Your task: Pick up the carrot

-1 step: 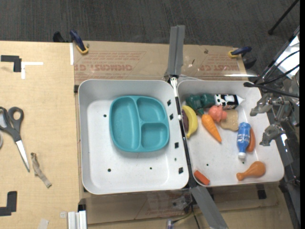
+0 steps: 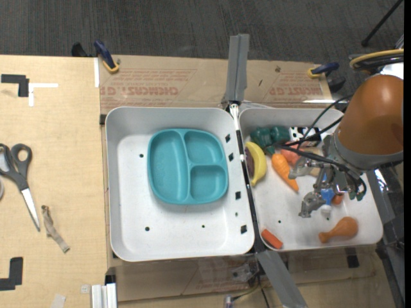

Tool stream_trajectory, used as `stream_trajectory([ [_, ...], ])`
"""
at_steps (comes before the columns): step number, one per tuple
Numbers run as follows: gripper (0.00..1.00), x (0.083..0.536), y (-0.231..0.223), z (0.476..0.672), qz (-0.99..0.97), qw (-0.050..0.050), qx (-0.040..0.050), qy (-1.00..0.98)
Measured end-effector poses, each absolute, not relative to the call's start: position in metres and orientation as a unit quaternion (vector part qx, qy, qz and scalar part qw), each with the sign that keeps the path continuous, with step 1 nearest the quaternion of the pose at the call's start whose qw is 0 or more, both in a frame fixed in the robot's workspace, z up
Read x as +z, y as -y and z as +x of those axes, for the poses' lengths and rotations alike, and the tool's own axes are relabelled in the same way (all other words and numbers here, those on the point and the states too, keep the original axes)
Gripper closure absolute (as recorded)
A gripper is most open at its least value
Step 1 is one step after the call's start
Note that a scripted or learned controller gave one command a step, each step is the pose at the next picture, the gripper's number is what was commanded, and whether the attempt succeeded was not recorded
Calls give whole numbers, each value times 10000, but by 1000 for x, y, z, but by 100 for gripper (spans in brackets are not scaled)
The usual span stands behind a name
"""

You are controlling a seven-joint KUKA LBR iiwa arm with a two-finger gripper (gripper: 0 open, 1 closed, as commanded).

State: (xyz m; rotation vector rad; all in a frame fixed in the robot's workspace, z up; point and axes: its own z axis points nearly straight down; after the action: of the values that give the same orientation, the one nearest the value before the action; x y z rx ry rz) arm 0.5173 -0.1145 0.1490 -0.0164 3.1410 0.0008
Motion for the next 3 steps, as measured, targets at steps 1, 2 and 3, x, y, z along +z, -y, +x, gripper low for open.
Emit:
stream_trajectory([
  [1, 0, 93, 102, 586, -354, 21, -3, -9994],
  [2, 100, 103, 101, 588, -378, 45, -9, -9993],
  [3, 100, 146, 139, 563, -3026, 20, -1, -9531],
])
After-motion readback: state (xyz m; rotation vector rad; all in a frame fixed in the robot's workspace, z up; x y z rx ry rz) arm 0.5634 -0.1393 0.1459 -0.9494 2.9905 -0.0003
